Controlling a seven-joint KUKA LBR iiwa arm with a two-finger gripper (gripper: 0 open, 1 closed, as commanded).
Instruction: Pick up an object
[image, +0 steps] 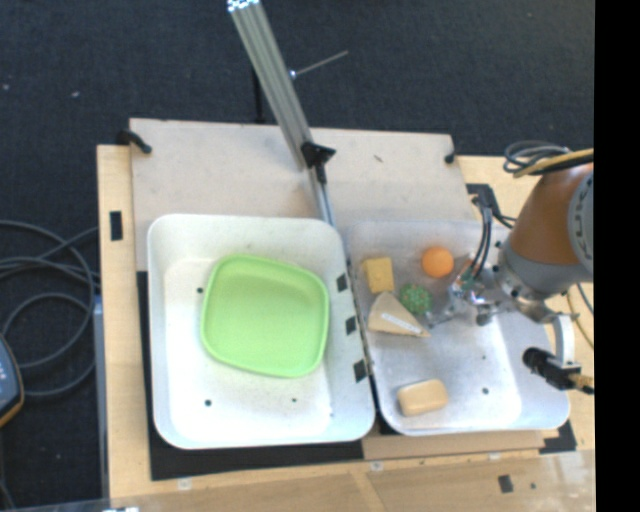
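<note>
The tool (462, 296) is down in the right bin (500, 400) between the orange ball (437, 262) and green piece (416, 298); can't tell its grip, so it's mid-reach and needs to settle on one

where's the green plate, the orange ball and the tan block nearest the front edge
green plate (265, 315), camera view, centre of its flat inside
orange ball (437, 262), camera view, middle of its top
tan block (421, 397), camera view, middle of its upper face

Grey arm (545, 262) with orange band, black cables, small metallic claw (462, 296).
</note>
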